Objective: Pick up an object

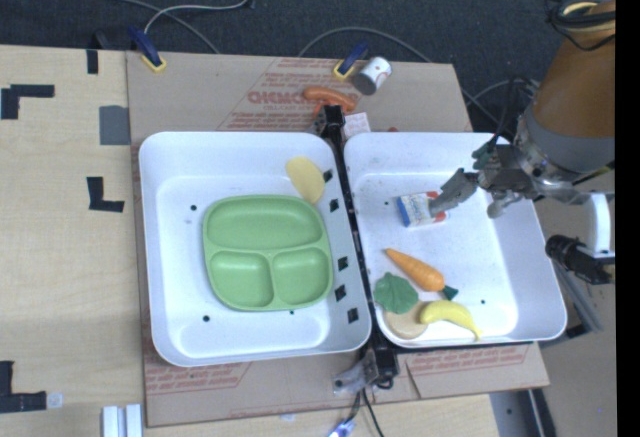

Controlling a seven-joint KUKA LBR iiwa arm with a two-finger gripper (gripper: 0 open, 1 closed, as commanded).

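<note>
My gripper (449, 198) reaches into the right bin (520, 265) from the right, slanting down towards the left. Its tip is right beside a small blue, white and red box (416, 210) on the bin floor, and I cannot tell whether it touches the box. Lower in the same bin lie an orange carrot (415, 269), a green leafy piece (395, 293) and a yellow banana (450, 316) on a beige disc (404, 325). I see nothing lifted off the floor.
The left bin (170, 225) holds a green divided plate (268, 252) and a yellow lemon-like piece (306, 178) near its far right corner. Behind the bins, an orange item (330, 96) and a small white cylinder (372, 74) lie on cardboard.
</note>
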